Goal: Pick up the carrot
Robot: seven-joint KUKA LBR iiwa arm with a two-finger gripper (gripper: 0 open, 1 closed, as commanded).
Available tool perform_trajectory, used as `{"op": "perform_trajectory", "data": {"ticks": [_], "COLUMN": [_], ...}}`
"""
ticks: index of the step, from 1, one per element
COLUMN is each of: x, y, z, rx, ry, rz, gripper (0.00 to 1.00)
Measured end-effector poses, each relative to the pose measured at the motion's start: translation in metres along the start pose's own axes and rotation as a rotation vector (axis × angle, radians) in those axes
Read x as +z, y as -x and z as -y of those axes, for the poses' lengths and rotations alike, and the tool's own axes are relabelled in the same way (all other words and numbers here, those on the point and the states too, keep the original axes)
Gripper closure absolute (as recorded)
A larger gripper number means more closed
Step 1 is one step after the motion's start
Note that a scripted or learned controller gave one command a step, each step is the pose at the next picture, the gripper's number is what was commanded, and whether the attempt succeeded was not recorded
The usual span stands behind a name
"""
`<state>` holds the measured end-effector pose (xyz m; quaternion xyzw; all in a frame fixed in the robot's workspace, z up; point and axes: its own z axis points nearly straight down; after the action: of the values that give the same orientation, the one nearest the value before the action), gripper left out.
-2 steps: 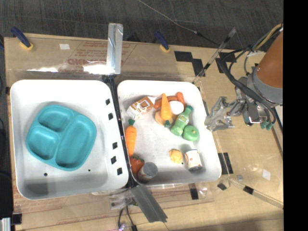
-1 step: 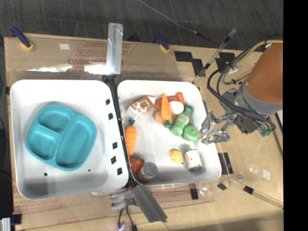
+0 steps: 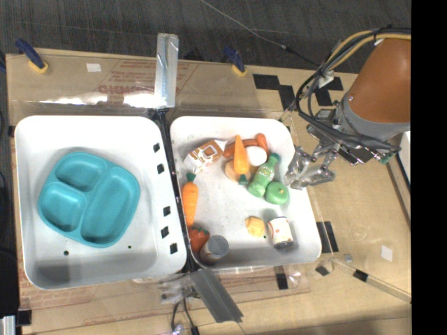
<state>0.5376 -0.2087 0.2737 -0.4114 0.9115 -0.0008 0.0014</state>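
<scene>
Hovering gripper (image 3: pixel 309 171) beside right bin (image 3: pixel 302 218), off carrot (image 3: pixel 189 195)

Grey arm (image 3: pixel 370 121), orange band, black cables

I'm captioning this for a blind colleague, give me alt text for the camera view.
The pincer hovers at the right rim of the right bin, where the carrot lies by the left wall among toy foods. The left bin holds a teal divided plate.
</scene>
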Motion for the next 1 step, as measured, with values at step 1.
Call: {"op": "perform_trajectory", "data": {"ticks": [1], "x": [0.0205], "y": [0.0241], "z": [0.0267], "rx": [-0.385], "ry": [0.001], "rz": [0.001], "gripper": [1.00]}}
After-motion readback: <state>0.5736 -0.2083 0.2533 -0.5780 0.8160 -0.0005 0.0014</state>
